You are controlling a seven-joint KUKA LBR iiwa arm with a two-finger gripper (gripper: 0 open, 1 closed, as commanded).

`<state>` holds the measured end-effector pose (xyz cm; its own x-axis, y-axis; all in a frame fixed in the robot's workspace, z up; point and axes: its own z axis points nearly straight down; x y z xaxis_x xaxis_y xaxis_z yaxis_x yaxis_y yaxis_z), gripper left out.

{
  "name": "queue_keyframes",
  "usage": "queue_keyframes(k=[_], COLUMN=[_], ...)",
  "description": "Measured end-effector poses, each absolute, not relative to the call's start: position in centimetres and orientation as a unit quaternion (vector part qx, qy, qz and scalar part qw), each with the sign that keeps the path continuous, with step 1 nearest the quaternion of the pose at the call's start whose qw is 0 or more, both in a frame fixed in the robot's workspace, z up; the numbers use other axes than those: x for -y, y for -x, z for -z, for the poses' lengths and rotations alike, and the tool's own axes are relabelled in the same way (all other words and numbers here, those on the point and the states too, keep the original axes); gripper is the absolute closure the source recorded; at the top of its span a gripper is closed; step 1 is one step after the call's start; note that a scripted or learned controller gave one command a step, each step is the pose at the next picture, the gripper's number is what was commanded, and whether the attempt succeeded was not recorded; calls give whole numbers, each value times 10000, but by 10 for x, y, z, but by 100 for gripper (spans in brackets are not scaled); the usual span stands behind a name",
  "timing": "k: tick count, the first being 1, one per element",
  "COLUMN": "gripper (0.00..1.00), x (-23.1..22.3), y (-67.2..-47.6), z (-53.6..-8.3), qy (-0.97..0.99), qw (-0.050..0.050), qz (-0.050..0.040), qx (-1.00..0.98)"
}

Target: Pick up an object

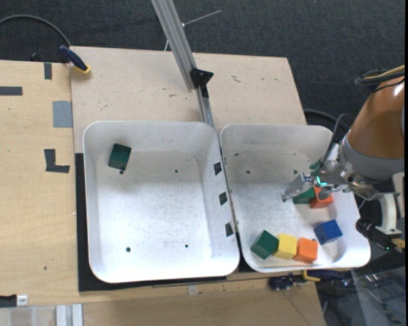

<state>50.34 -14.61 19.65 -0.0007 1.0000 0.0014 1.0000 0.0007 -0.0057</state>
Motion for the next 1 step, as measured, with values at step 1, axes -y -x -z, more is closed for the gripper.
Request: queue_keyframes(k=[1], gripper=[0], x=[146], y=[-504], z=[-198], qy=[7064], qw=[12], qz=[-2], qx=[7078])
